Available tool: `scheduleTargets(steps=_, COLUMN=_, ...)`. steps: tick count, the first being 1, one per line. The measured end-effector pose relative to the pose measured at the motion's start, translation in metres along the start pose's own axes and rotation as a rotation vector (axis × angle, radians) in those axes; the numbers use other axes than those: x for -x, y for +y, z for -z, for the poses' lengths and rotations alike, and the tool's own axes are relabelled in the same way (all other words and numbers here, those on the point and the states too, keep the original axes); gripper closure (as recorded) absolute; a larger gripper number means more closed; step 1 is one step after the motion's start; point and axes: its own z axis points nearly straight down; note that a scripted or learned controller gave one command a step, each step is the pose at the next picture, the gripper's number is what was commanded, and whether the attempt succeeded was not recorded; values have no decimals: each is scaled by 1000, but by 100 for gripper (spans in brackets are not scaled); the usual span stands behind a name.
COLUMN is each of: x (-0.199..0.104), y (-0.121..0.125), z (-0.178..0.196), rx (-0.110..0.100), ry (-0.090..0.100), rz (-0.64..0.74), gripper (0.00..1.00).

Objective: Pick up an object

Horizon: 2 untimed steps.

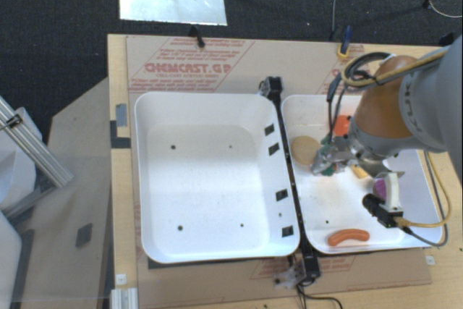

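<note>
I had the two-finger gripper (323, 161) low in the right-hand white bin (318, 210), beside a round tan disc (304, 149) — grip state I couldn't tell — and risked nudging it away, with the orange sausage-shaped toy (349, 236) lower right.

Arm (434, 101) (grey) beyond right edge

Orange sausage-shaped object (349, 236) lying flat near right bin's (419, 242) front wall
</note>
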Motion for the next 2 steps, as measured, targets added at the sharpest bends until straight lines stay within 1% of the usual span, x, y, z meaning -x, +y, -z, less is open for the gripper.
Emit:
scheduleTargets(steps=1, x=-52, y=58, z=96, rx=12, ry=0, rz=9, gripper=100)
scheduleTargets(steps=2, x=-113, y=74, z=89, rx=1, ry=3, rz=9, gripper=100)
